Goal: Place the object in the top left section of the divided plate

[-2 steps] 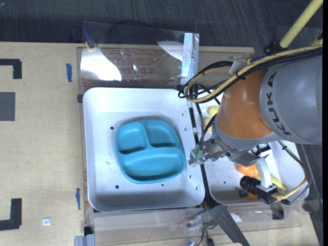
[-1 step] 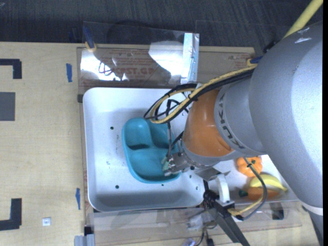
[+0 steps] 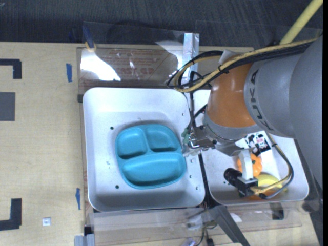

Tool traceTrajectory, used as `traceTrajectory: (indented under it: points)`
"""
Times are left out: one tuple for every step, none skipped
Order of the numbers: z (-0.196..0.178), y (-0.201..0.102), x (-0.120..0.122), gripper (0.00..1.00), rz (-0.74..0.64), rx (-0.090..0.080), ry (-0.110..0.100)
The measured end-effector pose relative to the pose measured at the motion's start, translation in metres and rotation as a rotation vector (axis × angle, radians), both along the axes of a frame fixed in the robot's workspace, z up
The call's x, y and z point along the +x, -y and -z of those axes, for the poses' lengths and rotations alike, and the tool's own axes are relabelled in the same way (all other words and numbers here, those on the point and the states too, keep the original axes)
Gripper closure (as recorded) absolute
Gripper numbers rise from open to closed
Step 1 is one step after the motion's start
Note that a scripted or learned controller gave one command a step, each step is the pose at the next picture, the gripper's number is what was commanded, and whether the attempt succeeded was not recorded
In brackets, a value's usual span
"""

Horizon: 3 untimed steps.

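A blue divided plate [image 3: 149, 156] lies in the left white bin [image 3: 102, 111], with two small sections on its far side and one large section on the near side; all three look bare. My gripper [image 3: 191, 140] hangs over the ridge between the two bins, just right of the plate's edge. The grey and orange wrist hides most of it. In the right bin [image 3: 297, 188], near its front, lie an orange object [image 3: 256, 164] and a yellow object [image 3: 268, 180], partly behind the wrist hardware.
The arm covers most of the right bin. A clear plastic sheet [image 3: 133, 60] stands behind the left bin. Wooden bench surface [image 3: 41, 137] spreads to the left, with black and blue tape marks.
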<state>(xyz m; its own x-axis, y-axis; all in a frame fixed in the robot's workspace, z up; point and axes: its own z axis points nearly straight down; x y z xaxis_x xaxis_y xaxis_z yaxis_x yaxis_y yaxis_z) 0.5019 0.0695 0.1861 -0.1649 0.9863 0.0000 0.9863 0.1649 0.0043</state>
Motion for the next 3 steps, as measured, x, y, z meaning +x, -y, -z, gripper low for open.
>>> traceTrajectory:
  points:
    - [-0.052, 0.009, -0.022, 1.00, -0.393, -0.002, 0.000]
    - [0.071, -0.052, -0.025, 1.00, -0.012, -0.002, -0.012]
    - [0.040, -0.099, -0.023, 1.00, 0.306, 0.000, -0.005]
